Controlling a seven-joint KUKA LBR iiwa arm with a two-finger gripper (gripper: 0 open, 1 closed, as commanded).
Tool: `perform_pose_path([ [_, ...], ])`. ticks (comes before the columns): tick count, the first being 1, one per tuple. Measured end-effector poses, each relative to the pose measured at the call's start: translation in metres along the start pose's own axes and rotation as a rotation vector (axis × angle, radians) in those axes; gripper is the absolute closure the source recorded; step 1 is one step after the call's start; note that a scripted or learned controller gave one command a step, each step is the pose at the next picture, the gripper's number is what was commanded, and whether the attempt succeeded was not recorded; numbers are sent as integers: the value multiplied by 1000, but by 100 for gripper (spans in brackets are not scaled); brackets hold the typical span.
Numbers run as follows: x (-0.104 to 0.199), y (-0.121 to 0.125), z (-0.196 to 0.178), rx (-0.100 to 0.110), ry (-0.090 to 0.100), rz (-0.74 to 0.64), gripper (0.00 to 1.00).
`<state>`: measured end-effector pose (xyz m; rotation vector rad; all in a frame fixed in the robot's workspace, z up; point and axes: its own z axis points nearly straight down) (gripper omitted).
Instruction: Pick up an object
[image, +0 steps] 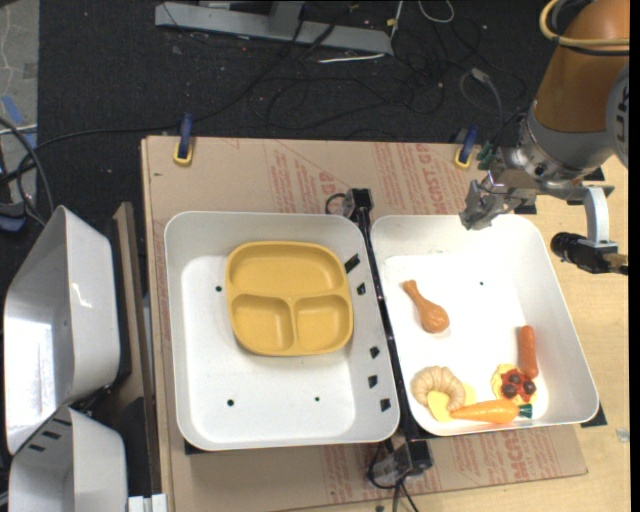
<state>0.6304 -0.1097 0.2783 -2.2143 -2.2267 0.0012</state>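
The right bin (560, 300) holds a chicken drumstick (426, 306) near its middle. A sausage (527, 350), a croissant (438, 383), a carrot (486, 410) and a small yellow piece with dark berries (517, 386) lie along its front right. My gripper (483, 208) hangs over the back edge of the right bin, well behind the drumstick, with nothing seen between its fingers.
The left bin (190, 300) carries a yellow divided plate (289, 298). Black clips run along the seam between the bins (372, 300). Two orange clamps (183, 150) grip the board's back edge. White tubs (60, 310) stand at the far left.
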Motion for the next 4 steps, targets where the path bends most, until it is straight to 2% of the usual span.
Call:
perform_pose_path([
  [1, 55, -24, 4, 1, 0, -1, 100],
  [2, 91, -56, 17, 2, 0, 0, 100],
  [3, 135, -77, 35, 2, 0, 0, 100],
  [4, 172, -104, 35, 2, 0, 0, 100],
])
